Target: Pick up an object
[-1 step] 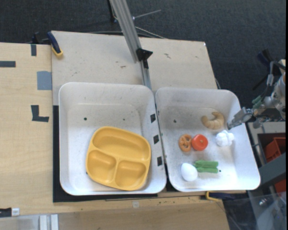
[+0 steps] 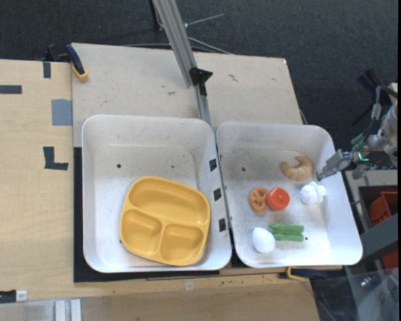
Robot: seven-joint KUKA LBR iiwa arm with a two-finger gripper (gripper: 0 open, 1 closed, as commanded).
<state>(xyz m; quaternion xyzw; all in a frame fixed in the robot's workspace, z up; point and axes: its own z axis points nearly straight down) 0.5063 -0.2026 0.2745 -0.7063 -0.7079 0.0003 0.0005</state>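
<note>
Objects are sitting in the right bin (image 2: 321,139): croissant (image 2: 298,168) far, tomato (image 2: 278,198), white egg (image 2: 262,240) near, green pod (image 2: 287,232), pretzel (image 2: 257,199). A yellow tray (image 2: 164,220) is lying in the left bin (image 2: 100,132). The gripper (image 2: 325,170) is hanging just right of the croissant; can't tell its state.

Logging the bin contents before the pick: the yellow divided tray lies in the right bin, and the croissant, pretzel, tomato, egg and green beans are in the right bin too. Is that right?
One thing is wrong: the yellow divided tray lies in the left bin, not the right. The camera view shows it. The croissant, pretzel, tomato, egg and green beans are indeed in the right bin.
</note>
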